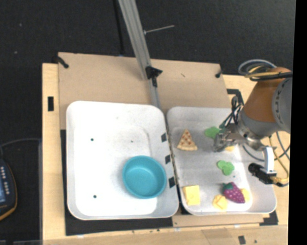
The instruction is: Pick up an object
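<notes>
My gripper (222, 143) hangs low over the right bin (204, 116), near its upper right part, under the orange-banded wrist. A green toy (211, 131) lies just left of it, touching or nearly touching the fingers. A small yellow piece (230, 147) peeks out at the gripper's right side. Below it sits a second green piece (225, 167). A pizza-slice toy (186, 140) lies to the left. Along the bin's front edge are a yellow block (192, 194), a small yellow item (219, 201) and purple grapes (233, 192).
The left bin (93, 127) holds a blue bowl (142, 176) at its lower right. A slanted metal pole (138, 43) rises behind the bins. Cables and a black-white fitting (265, 171) hang off the arm at the right bin's right edge.
</notes>
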Robot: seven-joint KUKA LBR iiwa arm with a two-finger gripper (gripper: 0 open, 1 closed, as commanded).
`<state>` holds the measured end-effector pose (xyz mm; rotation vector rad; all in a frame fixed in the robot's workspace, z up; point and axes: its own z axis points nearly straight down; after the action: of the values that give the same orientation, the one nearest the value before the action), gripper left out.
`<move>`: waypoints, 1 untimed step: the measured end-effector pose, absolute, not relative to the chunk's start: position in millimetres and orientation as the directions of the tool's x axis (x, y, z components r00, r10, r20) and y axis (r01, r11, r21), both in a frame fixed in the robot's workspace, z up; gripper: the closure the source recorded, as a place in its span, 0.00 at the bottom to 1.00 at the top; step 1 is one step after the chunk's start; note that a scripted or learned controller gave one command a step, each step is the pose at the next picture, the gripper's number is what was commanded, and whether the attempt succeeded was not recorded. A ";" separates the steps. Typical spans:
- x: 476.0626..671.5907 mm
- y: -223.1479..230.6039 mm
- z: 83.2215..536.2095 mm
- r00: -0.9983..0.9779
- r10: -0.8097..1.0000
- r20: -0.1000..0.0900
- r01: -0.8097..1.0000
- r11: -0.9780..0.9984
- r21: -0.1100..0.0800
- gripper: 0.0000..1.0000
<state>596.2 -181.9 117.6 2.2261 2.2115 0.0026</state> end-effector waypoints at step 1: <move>601.9 -188.3 175.5 0.002 1.000 -0.002 1.000 -0.002 0.002 1.00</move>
<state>601.9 -188.3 175.5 2.2215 2.2180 -0.0001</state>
